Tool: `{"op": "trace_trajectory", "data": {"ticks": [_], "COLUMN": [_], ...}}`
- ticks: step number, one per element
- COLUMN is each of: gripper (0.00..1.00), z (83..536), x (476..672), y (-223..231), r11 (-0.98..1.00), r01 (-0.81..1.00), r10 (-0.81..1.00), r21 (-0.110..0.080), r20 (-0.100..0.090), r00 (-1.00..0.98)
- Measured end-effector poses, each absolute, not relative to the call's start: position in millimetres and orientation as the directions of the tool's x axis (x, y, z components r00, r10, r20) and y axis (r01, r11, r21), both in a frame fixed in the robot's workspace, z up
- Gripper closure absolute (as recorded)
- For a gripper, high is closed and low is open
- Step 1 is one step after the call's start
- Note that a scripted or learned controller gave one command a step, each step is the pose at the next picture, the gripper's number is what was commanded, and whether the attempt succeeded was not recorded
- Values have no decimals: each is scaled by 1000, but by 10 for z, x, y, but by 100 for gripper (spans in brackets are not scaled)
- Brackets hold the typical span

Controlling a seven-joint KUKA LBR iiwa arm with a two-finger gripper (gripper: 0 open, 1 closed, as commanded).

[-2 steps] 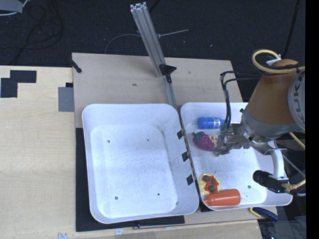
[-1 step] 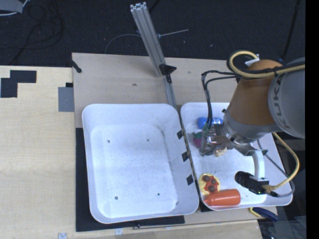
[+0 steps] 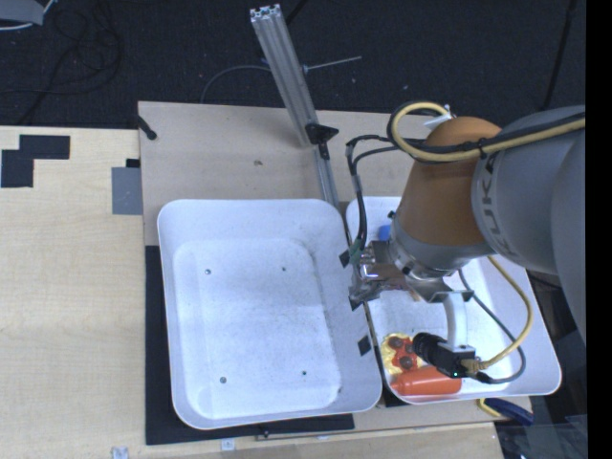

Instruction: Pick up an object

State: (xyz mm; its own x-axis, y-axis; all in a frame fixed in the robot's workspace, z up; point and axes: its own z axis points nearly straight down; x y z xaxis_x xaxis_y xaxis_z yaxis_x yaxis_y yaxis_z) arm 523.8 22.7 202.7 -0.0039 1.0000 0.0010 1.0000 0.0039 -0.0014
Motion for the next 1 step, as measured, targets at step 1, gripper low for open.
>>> {"op": "trace_trajectory", "data": {"ticks": [1], "gripper": [100], "z": [2206], "x": [5313], "y": [753], "r11": [3], "r01": [1000], "r10": [1000], "r21": [0], "r20": [1], "r00": [-3]}}
